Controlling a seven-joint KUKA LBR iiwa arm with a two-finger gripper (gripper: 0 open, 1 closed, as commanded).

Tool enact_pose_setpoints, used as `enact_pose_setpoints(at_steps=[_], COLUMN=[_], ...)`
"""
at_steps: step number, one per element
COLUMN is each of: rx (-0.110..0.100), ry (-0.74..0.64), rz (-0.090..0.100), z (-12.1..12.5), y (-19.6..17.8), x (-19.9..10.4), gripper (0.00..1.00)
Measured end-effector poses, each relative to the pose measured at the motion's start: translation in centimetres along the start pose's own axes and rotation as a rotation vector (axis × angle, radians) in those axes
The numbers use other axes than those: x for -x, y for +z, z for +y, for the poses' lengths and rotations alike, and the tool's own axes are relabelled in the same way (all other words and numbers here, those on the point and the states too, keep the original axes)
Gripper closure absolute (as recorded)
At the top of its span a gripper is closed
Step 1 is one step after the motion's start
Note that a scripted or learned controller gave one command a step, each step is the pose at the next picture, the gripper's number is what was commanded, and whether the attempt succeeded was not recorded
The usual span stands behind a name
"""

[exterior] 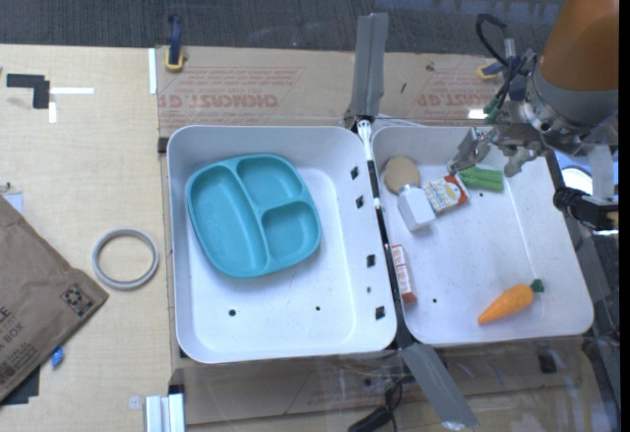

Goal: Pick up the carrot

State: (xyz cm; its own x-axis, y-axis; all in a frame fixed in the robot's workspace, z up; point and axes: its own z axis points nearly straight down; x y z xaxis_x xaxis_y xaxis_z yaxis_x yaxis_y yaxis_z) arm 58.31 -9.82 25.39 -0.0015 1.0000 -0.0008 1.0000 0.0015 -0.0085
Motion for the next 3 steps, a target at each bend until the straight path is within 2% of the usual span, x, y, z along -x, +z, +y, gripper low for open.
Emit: enact_pose_setpoints(at_steps=[1, 2, 3], rx=[0.0, 0.0, 0.003], ry=[0.213, 0.119, 0.089], rz=[0.001, 0.003, 0.01], z=[-8.5, -10.5, -10.3], y=[2.0, 12.8, 16.6], x=[3.9, 10.7, 11.1], gripper=[0.0, 0.0, 0.0])
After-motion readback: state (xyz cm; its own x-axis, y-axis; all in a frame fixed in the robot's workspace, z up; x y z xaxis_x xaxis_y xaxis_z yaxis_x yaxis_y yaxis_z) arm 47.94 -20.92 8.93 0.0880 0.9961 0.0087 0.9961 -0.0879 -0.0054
